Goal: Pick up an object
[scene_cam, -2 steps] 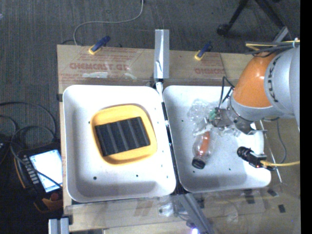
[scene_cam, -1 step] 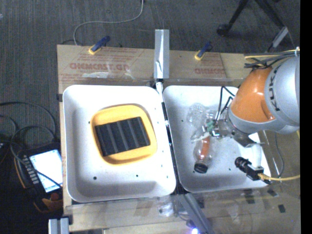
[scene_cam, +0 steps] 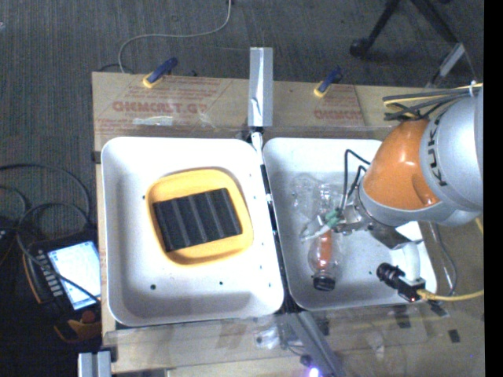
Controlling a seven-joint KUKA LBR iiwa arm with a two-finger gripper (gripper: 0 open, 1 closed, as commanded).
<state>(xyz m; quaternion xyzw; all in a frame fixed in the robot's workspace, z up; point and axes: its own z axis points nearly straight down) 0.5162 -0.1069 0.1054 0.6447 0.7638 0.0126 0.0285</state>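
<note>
In the right bin (scene_cam: pixel 369 289) lies a small clear bottle (scene_cam: pixel 322 254) with orange contents and a black cap at its near end. Just behind it, toward the bin's far left, is a crumpled clear plastic item (scene_cam: pixel 308 192). My gripper (scene_cam: pixel 338 220) hangs low over the right bin, right above the bottle's far end, under the grey and orange wrist (scene_cam: pixel 401 179). The view does not show whether it touches the bottle. The left bin (scene_cam: pixel 126 289) holds a yellow tray with a black ridged insert (scene_cam: pixel 198 216).
A metal divider post (scene_cam: pixel 260 85) stands behind the gap between the bins. Two blue-handled clamps (scene_cam: pixel 159 71) grip the cardboard sheet behind them. The arm covers the right bin's far right corner. A handheld screen (scene_cam: pixel 67 267) lies off the bench at left.
</note>
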